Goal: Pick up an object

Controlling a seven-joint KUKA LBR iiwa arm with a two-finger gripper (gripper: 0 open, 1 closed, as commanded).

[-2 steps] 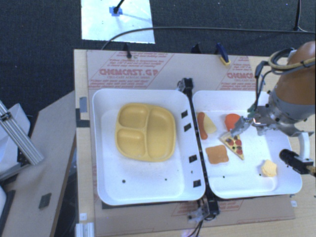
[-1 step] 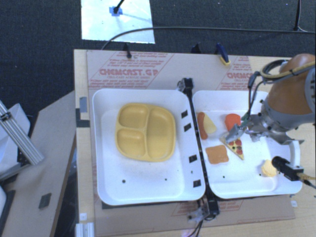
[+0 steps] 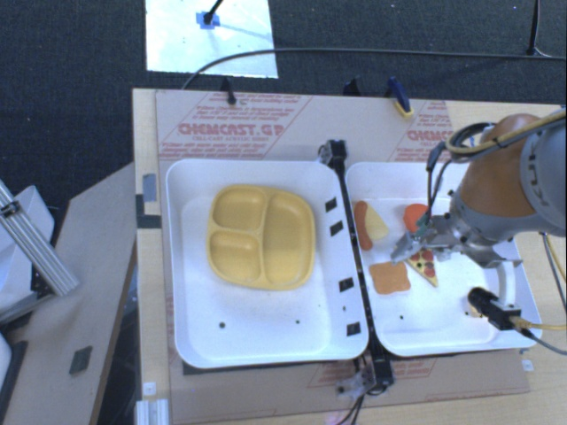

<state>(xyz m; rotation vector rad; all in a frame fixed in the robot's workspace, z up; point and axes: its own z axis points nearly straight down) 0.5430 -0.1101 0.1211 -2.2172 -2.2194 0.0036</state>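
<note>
- The hand (image 3: 415, 248) hovered low in the right bin (image 3: 443, 330); finger state could not be told.
- The pizza slice (image 3: 426, 268) lay just beneath it, long axis running down-right; an orange square (image 3: 390, 278) sat just left.

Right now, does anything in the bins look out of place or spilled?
Nothing stands out. The yellow plate lies flat in the left bin. The toy foods, among them a pizza slice, lie loose in the right bin beneath the gripper.
</note>
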